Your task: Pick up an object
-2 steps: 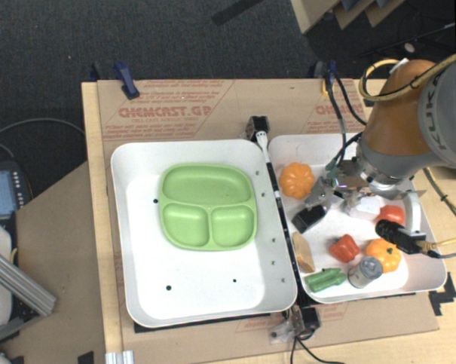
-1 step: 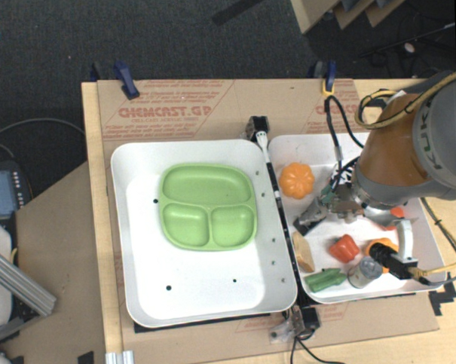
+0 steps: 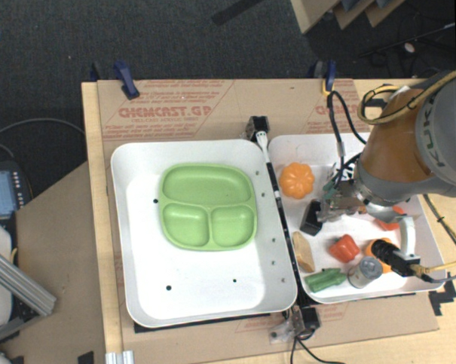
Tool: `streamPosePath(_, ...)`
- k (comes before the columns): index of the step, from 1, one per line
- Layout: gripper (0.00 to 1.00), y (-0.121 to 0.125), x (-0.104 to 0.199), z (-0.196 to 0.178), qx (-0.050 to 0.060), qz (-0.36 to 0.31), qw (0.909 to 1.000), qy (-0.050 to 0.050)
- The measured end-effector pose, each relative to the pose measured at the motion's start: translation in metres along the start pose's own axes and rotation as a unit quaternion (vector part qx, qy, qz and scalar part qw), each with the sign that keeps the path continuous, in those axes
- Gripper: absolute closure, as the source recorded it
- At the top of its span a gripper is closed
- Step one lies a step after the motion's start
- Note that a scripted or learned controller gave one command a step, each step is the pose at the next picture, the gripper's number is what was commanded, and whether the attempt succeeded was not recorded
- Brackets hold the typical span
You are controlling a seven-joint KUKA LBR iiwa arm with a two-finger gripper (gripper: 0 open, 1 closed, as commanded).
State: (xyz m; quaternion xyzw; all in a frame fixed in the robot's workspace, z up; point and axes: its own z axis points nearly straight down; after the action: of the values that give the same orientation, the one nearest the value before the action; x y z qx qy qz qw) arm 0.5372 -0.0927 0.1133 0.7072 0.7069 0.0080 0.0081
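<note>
Two shallow white bins are seated side by side on the bench (image 3: pixel 180 112). The left bin (image 3: pixel 124 220), at the centre of the frame, is occupied by a green divided plate (image 3: pixel 208 206) lying flat in its upper half. The arm (image 3: pixel 407 147) is extended from the right edge of the frame over the right bin (image 3: pixel 309 141), and the gripper (image 3: pixel 336 204) is positioned low over the middle of that bin. Whether the gripper is open or closed cannot be determined, and nothing is seen to be held. The objects available for picking are all located in the right bin: an orange pumpkin-shaped object (image 3: pixel 296 179) just upper left of the gripper, a red object (image 3: pixel 344 248) directly below it, a tan wedge (image 3: pixel 303 252) against the bin's left wall, and a green object (image 3: pixel 326 279) beside a grey round object (image 3: pixel 368 269) along the lower edge.
</note>
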Motion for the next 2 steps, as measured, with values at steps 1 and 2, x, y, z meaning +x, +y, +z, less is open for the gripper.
streamPosePath(1,1.0,-0.021,0.108,-0.076,0.009,-0.003,0.9999,0.001)
streamPosePath(2,1.0,0.004,0.172,-0.102,0.009,-0.004,1.0,0.001)
